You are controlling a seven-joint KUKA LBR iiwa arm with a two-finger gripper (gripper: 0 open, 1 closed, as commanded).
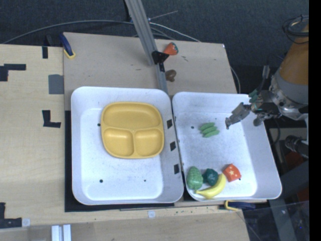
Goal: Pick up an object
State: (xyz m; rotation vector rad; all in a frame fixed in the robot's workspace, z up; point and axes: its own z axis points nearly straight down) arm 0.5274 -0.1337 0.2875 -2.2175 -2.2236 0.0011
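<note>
Nearest the camera, along the front wall of the right white bin (261, 149), sits a cluster of small plastic toy foods: a light green ridged vegetable (194, 177), a dark green round one (210, 176) touching it, a yellow banana (214, 188) curled beneath them, and a red tomato-like piece (231, 172) just to its right. Going back to the left, the left white bin (83, 149) holds a yellow three-compartment plastic plate (133, 129) lying flat toward its rear. In the right bin's rear half, a small green ridged pea-pod piece (209, 130) lies alone. Just right of it, apart from it, hangs the two-finger gripper (236, 115); whether its fingers are spread or pressed together I cannot tell, and nothing shows between them.
</note>
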